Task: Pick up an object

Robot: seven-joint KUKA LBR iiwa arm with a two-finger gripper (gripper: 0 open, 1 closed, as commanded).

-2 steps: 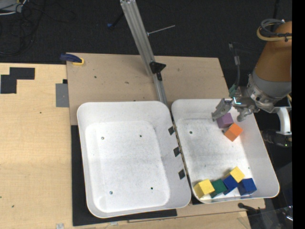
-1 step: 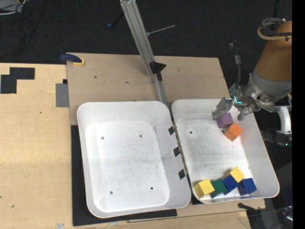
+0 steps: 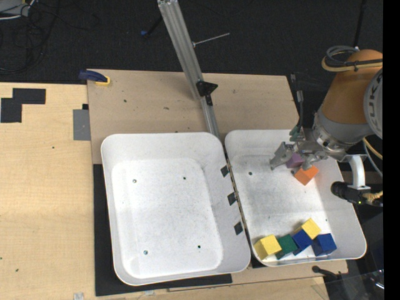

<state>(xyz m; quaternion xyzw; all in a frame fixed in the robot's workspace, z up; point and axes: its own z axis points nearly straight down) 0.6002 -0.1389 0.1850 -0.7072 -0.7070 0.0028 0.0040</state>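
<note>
A: Where's the thing you're after?

B: Orange block (image 3: 305,176), right bin (image 3: 262,199), upper part near the far right wall. It's just below and touching my gripper (image 3: 292,159) as far as I can see. There's also a small purple piece (image 3: 294,160) right up in my fingers, w/ the orange one under it.

A: So you're holding one?

B: Can't tell. My fingers point down and left over that spot, metal bits crowd the purple piece, and I can't make out whether they're wide, narrow or clamped on anything. Orange block looks tilted, one corner down, but whether it's resting on the bin floor or lifted, can't say.

A: What else is in that bin?

B: A cluster at the near right corner, well apart from me: yellow block (image 3: 269,245) on the left, green block (image 3: 288,244) beside it, then a blue block (image 3: 302,239) w/ a second yellow block (image 3: 310,228) behind it, and another blue block (image 3: 324,244) furthest right. All packed touching or nearly so, against the near rim.

A: And the other bin?

B: Left bin (image 3: 125,167), white, sits just beside the right one; black clips along the seam btwn them.

A: Around the bins?

B: Wooden bench (image 3: 144,105) under both. A slanted aluminium rail (image 3: 184,49) runs from the far edge down toward the seam. My arm (image 3: 350,99) comes in from the right, orange band above the wrist.
</note>
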